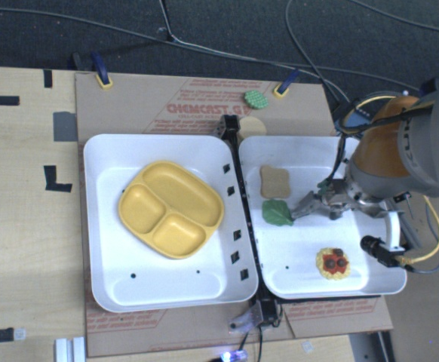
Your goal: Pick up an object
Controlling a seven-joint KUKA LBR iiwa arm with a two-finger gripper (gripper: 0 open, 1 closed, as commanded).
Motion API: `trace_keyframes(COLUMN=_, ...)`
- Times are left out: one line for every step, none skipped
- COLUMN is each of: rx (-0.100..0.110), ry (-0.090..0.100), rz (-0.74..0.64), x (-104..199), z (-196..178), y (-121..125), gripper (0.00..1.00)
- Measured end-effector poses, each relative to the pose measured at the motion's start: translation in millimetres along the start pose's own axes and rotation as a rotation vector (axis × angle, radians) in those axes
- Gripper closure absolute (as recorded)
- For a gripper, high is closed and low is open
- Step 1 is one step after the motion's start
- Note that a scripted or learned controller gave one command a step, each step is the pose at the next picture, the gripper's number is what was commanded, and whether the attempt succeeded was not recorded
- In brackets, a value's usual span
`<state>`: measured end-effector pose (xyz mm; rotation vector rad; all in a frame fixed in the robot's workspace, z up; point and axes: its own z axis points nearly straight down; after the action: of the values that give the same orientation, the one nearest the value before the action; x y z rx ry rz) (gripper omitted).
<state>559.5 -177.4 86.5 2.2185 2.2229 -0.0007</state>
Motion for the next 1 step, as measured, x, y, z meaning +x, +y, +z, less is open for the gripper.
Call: trace_keyframes(rx=-0.005, ry=-0.004, rz=0.000, x=-0.6, z=-10.6, y=0.7, gripper=1.00)
